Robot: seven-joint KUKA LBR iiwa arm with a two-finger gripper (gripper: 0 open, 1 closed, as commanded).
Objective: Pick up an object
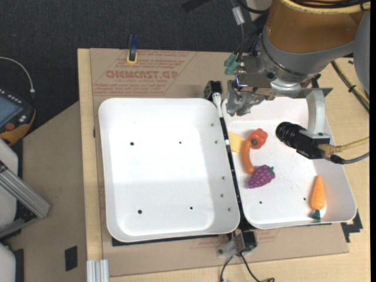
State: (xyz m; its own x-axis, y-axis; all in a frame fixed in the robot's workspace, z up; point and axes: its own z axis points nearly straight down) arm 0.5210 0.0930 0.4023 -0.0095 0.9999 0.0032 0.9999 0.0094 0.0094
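The right shallow white plastic bin (335,213) holds a purple toy grape bunch (261,176), a curved orange toy pepper with a red top (251,150), a pale yellow flat piece (235,141) against the dividing rims and an orange toy carrot (317,194) near its right wall, all lying apart from the metal two-finger gripper (239,101). That gripper hangs over the bin's far left corner under the grey and orange arm (311,22), with a black cylindrical camera unit (298,138) jutting over the bin beside it, and whether it is spread or pressed together cannot be told. The left shallow white plastic bin (158,169) sits alongside on a brown cardboard sheet (147,69) over dark flooring.

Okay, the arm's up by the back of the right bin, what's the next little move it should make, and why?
Probably move the gripper toward the camera and lower it over the red pepper, the nearest toy. It hangs near the right bin back corner, and no toy is seen between its fingers.
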